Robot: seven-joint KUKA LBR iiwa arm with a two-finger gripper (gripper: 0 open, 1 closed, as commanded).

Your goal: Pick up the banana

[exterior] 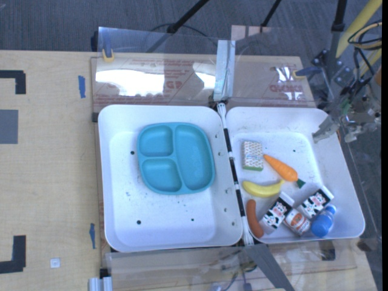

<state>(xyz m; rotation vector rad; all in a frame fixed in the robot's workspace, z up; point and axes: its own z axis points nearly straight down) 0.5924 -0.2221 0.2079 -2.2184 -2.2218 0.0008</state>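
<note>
Banana (pixel 262 188): lies at the carrot's (pixel 281 168) 7 o'clock. Close your jaws across its middle, clear of neighbours. Jaw state: cannot tell.

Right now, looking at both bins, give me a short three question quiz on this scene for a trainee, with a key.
1. True or false: the banana lies in the same bin as the blue plate.
2. Which thing lies just behind the banana, toward the far wall? A) carrot B) blue bottle C) sausage
3. Fill in: the plate has ___ compartments.

Key:
1. False. The banana is in the right bin; the plate is in the left bin.
2. A. The carrot sits just beyond the banana; the sausage and bottle lie nearer the front.
3. Three.
</note>
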